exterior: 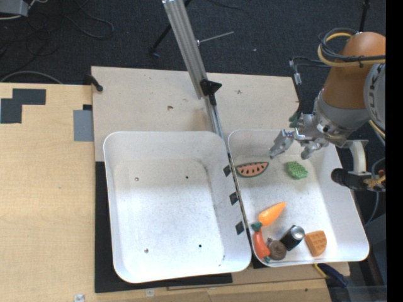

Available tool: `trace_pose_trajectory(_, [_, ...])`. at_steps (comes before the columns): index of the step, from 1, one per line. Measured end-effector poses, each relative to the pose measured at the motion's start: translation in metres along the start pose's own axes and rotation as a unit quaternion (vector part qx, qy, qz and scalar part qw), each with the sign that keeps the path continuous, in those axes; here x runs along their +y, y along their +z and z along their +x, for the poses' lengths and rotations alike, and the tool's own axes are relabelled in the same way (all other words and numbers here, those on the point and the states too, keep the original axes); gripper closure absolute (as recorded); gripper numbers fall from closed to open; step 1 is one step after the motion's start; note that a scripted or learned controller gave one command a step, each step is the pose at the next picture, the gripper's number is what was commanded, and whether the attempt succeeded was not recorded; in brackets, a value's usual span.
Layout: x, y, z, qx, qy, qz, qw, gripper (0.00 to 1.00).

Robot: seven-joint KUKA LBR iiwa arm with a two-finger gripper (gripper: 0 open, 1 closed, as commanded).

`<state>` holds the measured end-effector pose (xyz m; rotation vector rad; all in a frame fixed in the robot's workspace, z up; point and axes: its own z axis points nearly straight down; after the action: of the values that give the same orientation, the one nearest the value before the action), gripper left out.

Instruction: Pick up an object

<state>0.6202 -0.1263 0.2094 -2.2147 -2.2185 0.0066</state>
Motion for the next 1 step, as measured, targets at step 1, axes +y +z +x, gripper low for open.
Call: trace_pose_trajectory(1, [0.0009, -0.003, -0.0003, -0.001, 0.0, -0.003, 1.0, 0.0])
